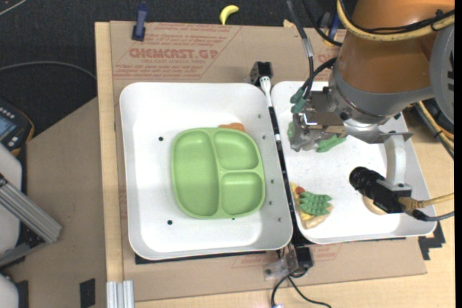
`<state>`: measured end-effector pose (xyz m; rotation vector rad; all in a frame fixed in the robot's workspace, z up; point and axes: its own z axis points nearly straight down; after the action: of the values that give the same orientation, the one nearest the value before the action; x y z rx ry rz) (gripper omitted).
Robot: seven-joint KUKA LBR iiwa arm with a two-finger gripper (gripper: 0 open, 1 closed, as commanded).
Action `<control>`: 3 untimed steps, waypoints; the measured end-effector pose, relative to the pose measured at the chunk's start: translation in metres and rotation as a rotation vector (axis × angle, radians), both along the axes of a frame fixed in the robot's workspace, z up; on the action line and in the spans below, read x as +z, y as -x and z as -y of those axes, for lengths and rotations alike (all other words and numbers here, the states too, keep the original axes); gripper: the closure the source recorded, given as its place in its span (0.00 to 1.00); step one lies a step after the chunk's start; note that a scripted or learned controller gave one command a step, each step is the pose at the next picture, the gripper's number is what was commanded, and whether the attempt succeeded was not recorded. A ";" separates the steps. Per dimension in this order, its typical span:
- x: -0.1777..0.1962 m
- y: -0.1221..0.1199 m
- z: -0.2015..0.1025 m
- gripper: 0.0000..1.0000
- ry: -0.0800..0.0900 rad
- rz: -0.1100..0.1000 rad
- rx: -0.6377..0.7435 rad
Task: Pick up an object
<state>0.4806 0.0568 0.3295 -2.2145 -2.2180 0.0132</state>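
The jaws are low over a green object (pixel 333 143) in the white bin (pixel 339 184), but I cannot tell if they are clenched.

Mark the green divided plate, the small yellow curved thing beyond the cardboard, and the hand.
green divided plate (pixel 216 173): camera view, its middle, by the dividing ridge.
yellow curved thing (pixel 229 12): camera view, the middle of its curve.
hand (pixel 302 135): camera view, its working end.
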 end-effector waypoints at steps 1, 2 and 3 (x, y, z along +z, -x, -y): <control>0.058 0.001 0.016 1.00 -0.001 0.018 -0.002; 0.155 0.001 -0.028 1.00 -0.005 0.025 0.004; 0.030 0.003 -0.051 1.00 0.002 -0.002 -0.001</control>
<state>0.4780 0.1073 0.3593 -2.2156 -2.2170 0.0169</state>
